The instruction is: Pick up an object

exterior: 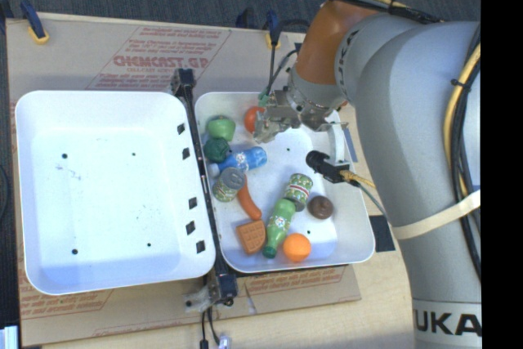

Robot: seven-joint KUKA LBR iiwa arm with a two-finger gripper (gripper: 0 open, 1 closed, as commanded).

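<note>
Arm: the grey arm with its orange band (327, 33) reaches in from the right over the right white bin (355, 229).
Tool: the tool (268, 123) hangs low at the bin's far left part, beside a small orange-red ball (252, 119); whether it is released or clenched cannot be told.
Green bottle (288, 211): lies flat near the bin's near side, its long axis slanted, cap end toward the near-left, touching an orange ball (297, 248).
Carrot-like orange stick (249, 203): lies slanted just left of the bottle.
Other contents: a green rounded toy (220, 127), a blue cylinder (248, 159), a brown ball (320, 208).
Left white bin (33, 176): sits beside the right one on the surface (155, 53).
</note>
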